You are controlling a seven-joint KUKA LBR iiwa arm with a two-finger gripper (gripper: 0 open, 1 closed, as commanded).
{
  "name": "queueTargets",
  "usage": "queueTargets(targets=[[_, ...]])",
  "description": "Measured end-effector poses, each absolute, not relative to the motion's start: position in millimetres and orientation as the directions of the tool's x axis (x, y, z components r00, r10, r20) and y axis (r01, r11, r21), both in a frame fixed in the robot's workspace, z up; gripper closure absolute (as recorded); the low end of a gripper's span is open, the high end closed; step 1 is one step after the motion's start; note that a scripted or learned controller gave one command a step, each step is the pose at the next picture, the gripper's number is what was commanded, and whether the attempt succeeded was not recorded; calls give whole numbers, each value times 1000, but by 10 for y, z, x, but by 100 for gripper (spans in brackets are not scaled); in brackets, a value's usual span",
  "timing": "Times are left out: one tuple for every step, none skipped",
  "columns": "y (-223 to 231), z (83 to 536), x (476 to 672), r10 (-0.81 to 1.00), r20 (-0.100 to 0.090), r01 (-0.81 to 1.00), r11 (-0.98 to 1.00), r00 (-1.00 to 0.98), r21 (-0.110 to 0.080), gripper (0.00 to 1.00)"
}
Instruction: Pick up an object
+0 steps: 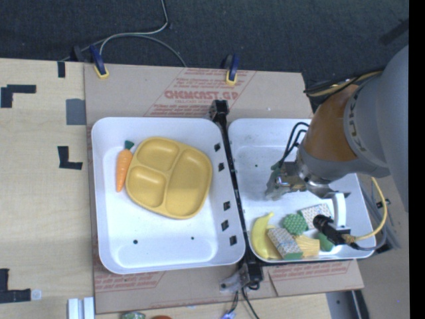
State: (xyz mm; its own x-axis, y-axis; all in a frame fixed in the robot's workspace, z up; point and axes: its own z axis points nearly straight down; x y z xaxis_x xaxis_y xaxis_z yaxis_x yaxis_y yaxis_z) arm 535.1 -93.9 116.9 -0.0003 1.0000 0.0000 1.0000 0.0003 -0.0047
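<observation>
The table [40,178] fills most of the frame, pale wood at the left with a sheet of printed cardboard [192,92] laid over its middle and held by two clamps at the upper edge. On the cardboard sit two shallow white bins side by side.

The grey arm [372,125], with its orange band, comes in from the right of the frame and bends down over the right bin [252,145]. The left bin [113,244] lies at centre left.

In the left bin, toward its upper half, rests a yellow divided plate [169,177], turned at a slant. Just beside the plate's left edge lies a toy carrot [122,168], its green top pointing up the frame.

The tool [277,186] hangs low in the middle of the right bin, over bare white floor, near but apart from the pile of things below it. I cannot tell whether it is open or closed; nothing is seen in it.

That pile sits in the lower right of the right bin: a yellow banana [261,239] at its left, a green textured piece [295,222], a patterned white block [315,212], and a small speckled slab [284,243] touching the banana.
</observation>
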Motion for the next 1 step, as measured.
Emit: queueTargets(targets=[[-1049,1531,4972,1000,0,1000,0,0,-2,100]])
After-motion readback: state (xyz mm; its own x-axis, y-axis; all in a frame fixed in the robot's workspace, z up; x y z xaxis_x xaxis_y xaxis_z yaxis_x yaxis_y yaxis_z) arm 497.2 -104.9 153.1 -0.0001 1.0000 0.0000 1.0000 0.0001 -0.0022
